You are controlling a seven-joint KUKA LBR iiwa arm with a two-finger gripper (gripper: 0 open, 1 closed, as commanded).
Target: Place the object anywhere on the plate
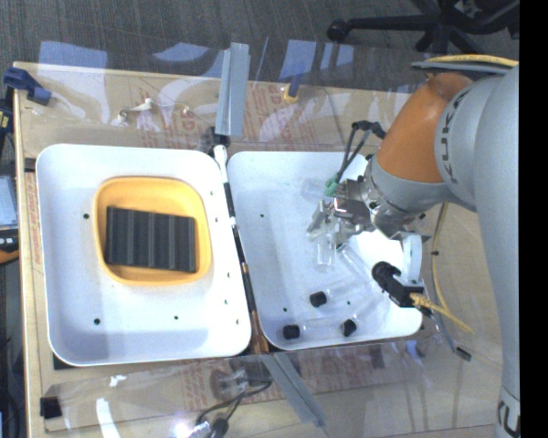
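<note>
plate (pixel 152 195): yellow, dark ribbed centre, left bin | object: 3 small black pieces, possibly (pixel 318 298) | tool (pixel 333 229): state unclear

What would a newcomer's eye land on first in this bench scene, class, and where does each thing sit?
First, the yellow plate with its dark ribbed centre, lying in the left bin. Next, the grey arm with its orange band, reaching in from the right over the right bin. Last, small black objects sit near that bin's front edge.
</note>
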